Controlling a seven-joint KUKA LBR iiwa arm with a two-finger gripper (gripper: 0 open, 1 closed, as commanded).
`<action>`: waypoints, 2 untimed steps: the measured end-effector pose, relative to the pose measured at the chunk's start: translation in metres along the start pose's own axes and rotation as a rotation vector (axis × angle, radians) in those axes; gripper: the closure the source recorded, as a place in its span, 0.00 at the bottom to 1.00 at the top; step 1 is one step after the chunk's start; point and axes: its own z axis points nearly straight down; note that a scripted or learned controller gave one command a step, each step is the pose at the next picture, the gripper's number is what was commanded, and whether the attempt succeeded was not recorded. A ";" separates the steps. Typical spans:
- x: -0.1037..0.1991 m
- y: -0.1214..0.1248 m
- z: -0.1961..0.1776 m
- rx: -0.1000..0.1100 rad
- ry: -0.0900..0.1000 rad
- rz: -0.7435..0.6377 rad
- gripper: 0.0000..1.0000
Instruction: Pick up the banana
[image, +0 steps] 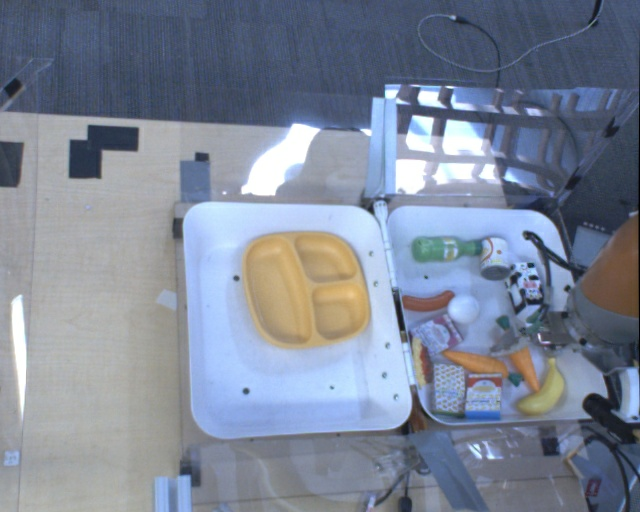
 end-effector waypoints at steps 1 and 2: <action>-0.005 -0.001 -0.059 0.008 -0.001 -0.029 0.00; -0.003 0.000 0.000 -0.001 0.000 -0.074 0.00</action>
